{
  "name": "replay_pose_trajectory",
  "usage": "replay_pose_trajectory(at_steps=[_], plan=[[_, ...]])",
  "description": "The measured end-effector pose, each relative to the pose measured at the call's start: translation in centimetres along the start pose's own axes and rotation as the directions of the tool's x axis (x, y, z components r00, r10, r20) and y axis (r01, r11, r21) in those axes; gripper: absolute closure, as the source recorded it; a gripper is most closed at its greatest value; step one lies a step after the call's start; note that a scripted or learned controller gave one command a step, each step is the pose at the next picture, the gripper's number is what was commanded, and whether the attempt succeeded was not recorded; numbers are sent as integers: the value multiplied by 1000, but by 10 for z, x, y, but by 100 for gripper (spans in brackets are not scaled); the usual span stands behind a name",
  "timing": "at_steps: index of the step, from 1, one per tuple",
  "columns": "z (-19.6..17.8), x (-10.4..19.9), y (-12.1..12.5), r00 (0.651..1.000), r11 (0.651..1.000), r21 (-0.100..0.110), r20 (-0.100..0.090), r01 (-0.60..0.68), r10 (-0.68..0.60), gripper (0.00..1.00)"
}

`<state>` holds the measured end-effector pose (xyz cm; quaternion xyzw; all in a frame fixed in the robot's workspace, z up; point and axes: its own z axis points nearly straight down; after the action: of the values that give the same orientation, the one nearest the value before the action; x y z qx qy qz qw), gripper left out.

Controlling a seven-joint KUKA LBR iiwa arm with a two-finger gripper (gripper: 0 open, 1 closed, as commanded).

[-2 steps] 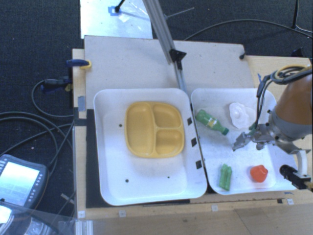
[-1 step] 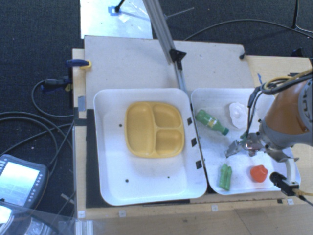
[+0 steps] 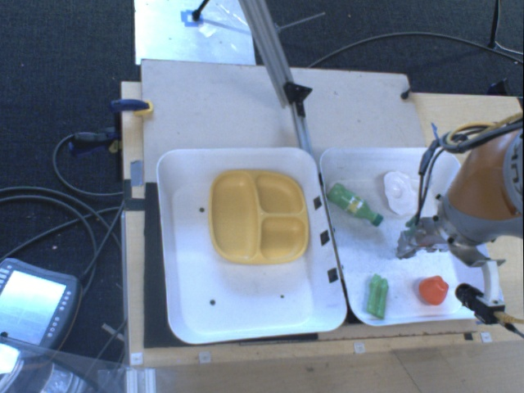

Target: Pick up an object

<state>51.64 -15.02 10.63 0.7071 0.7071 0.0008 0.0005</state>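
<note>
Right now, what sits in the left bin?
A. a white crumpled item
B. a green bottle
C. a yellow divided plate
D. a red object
C. The yellow divided plate lies alone in the left bin; the green bottle, the red object and the white crumpled item all lie in the right bin.
</note>
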Motion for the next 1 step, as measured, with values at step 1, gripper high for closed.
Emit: replay_pose_trajectory(at_steps=[1], plan=[[-48,-8,-2,1000,1000,-4,2,-1,1,100]])
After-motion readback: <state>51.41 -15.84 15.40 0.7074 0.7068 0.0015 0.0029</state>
